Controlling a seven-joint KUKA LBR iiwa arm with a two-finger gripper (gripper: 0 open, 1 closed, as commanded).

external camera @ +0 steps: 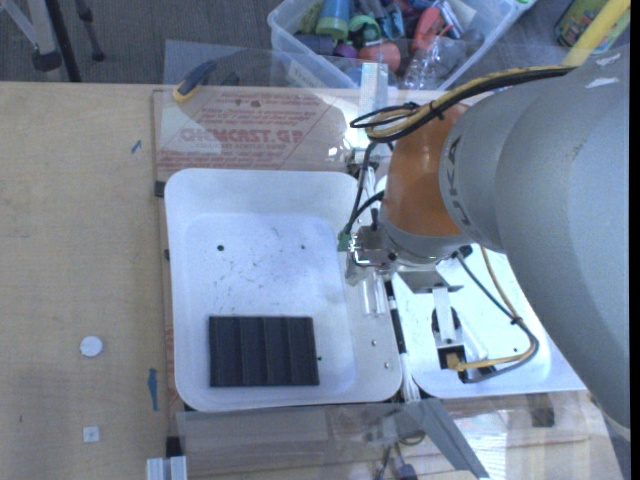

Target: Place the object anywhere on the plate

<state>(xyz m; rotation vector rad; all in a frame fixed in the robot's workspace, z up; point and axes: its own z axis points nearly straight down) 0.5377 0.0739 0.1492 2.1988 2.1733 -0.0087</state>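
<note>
Plate [263, 350], dark and ribbed, lies low in the left bin [190, 208]. The gripper [372, 286] hangs over the seam between the bins. Jaws' state and the object's whereabouts cannot be told. Risk: any release here would likely miss the plate.

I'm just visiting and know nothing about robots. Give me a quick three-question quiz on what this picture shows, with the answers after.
1. True or false: the dark ribbed slab lies in the left bin.
2. Which colour is the band above the arm's wrist? A green, B orange, C blue.
3. Fill in: beyond the bench, the clear tub holds a jumble of colourful ____.

Key
1. True; it lies flat near that bin's front edge.
2. B.
3. Toys, or small objects; too jumbled to name singly.
</note>
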